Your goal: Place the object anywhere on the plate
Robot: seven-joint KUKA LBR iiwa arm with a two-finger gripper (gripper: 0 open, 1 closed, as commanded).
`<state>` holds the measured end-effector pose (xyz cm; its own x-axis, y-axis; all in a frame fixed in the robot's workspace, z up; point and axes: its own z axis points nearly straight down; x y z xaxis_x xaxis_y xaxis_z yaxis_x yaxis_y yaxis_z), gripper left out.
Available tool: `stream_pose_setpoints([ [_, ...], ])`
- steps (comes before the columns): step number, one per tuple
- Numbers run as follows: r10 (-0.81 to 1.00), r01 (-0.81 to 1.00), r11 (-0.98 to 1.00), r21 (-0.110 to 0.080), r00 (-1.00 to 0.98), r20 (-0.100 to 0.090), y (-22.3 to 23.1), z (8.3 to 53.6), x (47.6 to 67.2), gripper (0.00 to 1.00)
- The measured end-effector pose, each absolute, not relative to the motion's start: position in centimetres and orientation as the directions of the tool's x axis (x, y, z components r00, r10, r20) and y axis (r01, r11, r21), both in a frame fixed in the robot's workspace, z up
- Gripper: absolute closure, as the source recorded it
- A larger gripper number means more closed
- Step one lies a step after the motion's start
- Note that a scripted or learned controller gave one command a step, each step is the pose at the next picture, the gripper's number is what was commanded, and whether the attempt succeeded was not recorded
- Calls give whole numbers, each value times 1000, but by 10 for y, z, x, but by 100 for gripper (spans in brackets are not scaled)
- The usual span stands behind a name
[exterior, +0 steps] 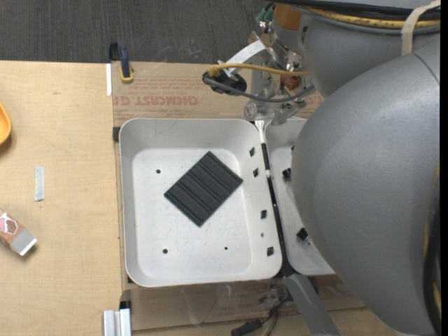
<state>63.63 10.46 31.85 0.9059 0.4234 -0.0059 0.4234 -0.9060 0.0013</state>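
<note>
Looking down at a slant: one grey arm (371,187) fills the side from 1 to 5 o'clock, its body covering most of the right bin.
Tool: the wrist hardware (276,89) sits at about 1 o'clock, above the seam between the bins; cables and a black connector (225,82) cluster around it, and whether the tool stands apart or together cannot be told.
Tool contact: nothing can be made out in or against it.
Bins: two white shallow bins; the left bin (136,208) shows whole at centre, the right bin (280,163) shows as a strip at 3 o'clock of it.
Object: one dark ribbed rectangular pad (204,187), lying flat and turned diamond-wise at the middle of the left bin floor, apart from every wall.
Bench: one tan board (56,117) stretching to 9 o'clock.
Loose items on bench: one small grey strip (39,184) at 9 o'clock; one red-and-white block (15,234) at 8 o'clock; one orange edge (3,126) at 10 o'clock.
Clamp: one blue-and-yellow clamp (124,64) at 11 o'clock, on the board's far edge.
</note>
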Motion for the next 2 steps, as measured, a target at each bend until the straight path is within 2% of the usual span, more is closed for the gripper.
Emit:
stream_pose_setpoints([
  [1,290,290,-957,2,957,-4,189,219,598,100],
  [2,194,194,-981,2,981,-1,226,226,609,100],
])
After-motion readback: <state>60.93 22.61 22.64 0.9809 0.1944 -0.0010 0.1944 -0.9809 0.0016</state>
